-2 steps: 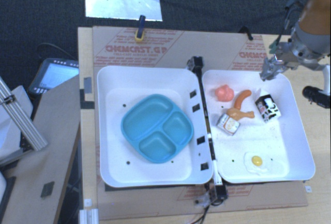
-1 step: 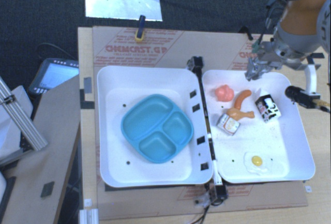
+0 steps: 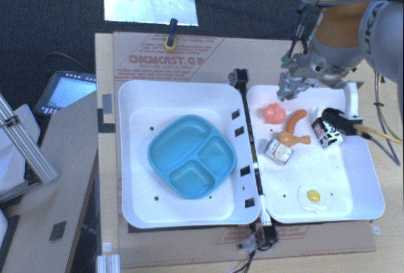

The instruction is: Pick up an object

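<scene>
The gripper [image 3: 287, 90] hangs at the right bin's [image 3: 360, 164] back rim; its grasp can't be told. Bare floor lies ahead of it. Cardboard [image 3: 165, 58] behind reads "CHEMCAST".

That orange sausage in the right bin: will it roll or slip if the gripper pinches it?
The sausage looks rounded and smooth, so it may roll or slip sideways. It seems stiff, probably light plastic. A pink piece sits close, so a nudge may shift both.

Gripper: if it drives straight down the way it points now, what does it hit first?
Probably the bare floor of the right bin near its back wall. The gripper sits just behind the pink toy; depth is unclear, so it might graze that.
</scene>
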